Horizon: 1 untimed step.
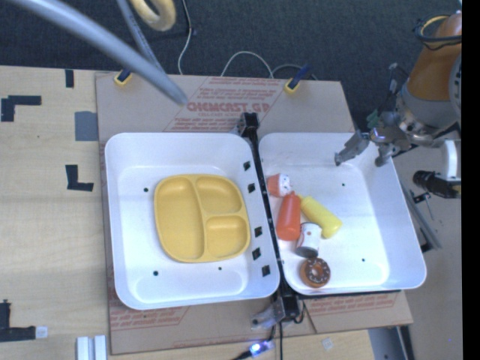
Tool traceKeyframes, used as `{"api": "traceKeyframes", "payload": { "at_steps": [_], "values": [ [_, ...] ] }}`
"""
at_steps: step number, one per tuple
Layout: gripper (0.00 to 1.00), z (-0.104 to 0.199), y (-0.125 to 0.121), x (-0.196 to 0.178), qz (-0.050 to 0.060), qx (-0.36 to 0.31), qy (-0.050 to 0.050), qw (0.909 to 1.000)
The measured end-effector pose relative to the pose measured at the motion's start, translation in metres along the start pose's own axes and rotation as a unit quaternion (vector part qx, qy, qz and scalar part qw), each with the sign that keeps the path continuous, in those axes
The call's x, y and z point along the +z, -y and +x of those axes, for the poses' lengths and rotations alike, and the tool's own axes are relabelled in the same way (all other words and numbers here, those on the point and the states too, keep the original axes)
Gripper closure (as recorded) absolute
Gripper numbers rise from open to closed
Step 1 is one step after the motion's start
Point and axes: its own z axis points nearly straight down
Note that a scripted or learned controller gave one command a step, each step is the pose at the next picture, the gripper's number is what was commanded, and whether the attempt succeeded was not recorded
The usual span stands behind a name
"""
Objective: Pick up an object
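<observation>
The gripper (367,147) hovers over the right bin's (390,223) far edge, fingers spread apart with nothing between them. Nearer in that bin sits a cluster: an orange bottle (289,216) touching a yellow one (321,216), and a chocolate donut (316,273) at the near edge. A yellow divided plate (201,217) fills the left bin (124,223).

Two white bins (124,201) sit side by side. The left one holds a yellow divided plate (201,217). In the right bin lie an orange bottle (289,216), a yellow bottle (321,214), a small white and orange-red block (278,184), a white cup-like piece (309,238) and a brown doughnut (316,273) with pale speckles. Beneath the bins is tan cardboard (225,103) with red lettering. The desk (45,201) is pale wood with dark marks. The arm (435,70) is grey with an orange band.
</observation>
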Motion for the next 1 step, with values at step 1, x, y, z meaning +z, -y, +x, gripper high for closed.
{"api": "traceKeyframes", "payload": {
  "at_steps": [1],
  "values": [
    [0.00,0.0008,-0.0030,-0.0094,-0.007,-0.002,0.002,1.0000]
  ]
}}
